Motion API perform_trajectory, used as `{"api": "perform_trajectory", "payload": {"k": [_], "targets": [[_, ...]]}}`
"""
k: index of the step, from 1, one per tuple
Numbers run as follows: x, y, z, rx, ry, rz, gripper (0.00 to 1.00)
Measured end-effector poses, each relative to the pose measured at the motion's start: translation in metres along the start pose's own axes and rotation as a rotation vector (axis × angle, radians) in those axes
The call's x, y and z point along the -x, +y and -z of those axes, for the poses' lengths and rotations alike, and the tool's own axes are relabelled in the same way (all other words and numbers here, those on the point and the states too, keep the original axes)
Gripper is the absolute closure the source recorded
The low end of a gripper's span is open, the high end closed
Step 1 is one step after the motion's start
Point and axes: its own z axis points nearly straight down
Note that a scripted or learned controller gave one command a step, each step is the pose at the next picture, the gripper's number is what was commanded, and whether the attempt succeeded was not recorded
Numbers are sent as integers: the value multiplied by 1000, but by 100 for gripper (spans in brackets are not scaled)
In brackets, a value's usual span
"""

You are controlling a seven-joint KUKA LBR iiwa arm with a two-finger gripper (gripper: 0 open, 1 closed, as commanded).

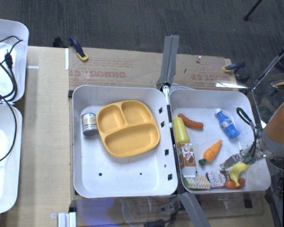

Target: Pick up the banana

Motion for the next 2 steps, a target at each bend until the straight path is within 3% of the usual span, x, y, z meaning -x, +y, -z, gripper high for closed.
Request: {"api": "perform_trajectory", "payload": {"k": [1,2], "targets": [[0,1,9,1,-1,-2,100],[12,-3,-5,-1,0,-70,100]]}}
